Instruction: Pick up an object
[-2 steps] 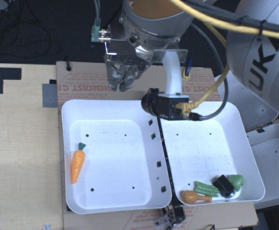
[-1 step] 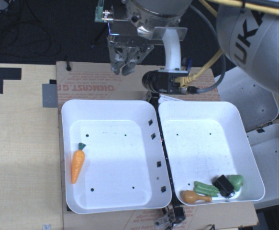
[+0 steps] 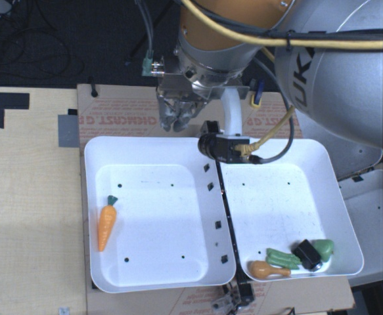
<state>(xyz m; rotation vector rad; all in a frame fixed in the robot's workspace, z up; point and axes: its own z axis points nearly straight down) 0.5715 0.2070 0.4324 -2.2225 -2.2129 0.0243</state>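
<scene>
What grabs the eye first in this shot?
The big grey arm with its orange band fills the top right, its gripper hanging above the far edge of the left bin. Next comes the lone orange carrot at that bin's left side. A small heap of toys, green, black and orange, sits in the right bin's near corner.

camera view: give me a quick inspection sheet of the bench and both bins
surface: cardboard sheet under two white bins, left bin, right bin.
job's things: carrot in left bin; green pod, black block, tan piece, green lump clustered in right bin's near corner.
clutter: nothing seen.
grippers: end effector above far edge of left bin, nothing between its fingers.
cables: yellow hose near wrist.
surroundings: wires on dark floor.
</scene>
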